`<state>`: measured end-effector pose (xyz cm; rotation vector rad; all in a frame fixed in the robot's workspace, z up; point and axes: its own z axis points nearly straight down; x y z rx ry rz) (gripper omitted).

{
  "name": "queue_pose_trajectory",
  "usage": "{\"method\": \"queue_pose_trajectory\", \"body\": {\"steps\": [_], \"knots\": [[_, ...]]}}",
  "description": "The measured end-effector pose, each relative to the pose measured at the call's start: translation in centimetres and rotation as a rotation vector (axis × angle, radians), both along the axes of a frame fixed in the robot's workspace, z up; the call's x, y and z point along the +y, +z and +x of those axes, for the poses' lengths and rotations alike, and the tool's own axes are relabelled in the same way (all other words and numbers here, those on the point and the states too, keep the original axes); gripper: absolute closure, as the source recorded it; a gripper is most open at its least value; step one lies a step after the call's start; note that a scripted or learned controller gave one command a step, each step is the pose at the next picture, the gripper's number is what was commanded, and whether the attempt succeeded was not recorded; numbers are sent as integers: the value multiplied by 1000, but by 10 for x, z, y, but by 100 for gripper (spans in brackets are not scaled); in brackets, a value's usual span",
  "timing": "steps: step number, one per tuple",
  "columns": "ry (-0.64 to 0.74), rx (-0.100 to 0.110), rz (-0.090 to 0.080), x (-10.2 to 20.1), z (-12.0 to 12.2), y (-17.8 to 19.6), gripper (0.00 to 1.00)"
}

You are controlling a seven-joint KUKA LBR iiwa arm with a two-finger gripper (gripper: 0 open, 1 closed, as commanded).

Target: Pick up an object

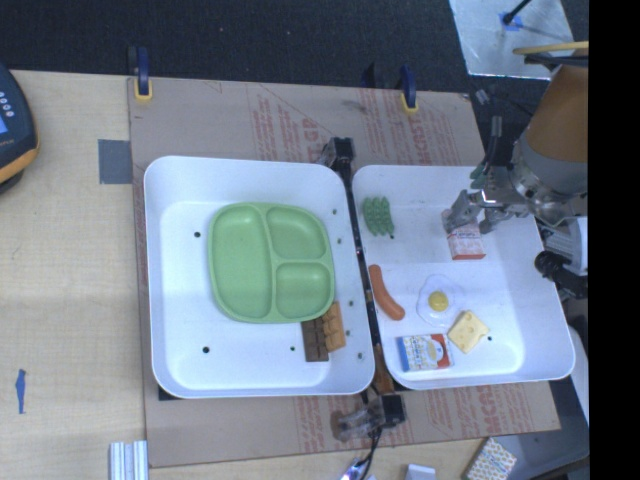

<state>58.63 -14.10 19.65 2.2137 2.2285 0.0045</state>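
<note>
The small carton (424,352) lies flat by my right bin's (540,368) front wall. My gripper (468,218) hangs over a red-and-white packet (467,244), seemingly lining up; its grip I cannot tell.

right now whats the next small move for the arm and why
Probably a short drop straight down onto the red-and-white packet. The tool sits just above the packet's upper edge in the right bin, and nothing shows between its fingers. The packet lies apart from the sausage and egg, so it looks like the nearest uncrowded pick.
</note>
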Motion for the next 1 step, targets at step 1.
{"method": "queue_pose_trajectory", "body": {"steps": [1], "knots": [[5,6,-1,79,-39,33,100]]}}
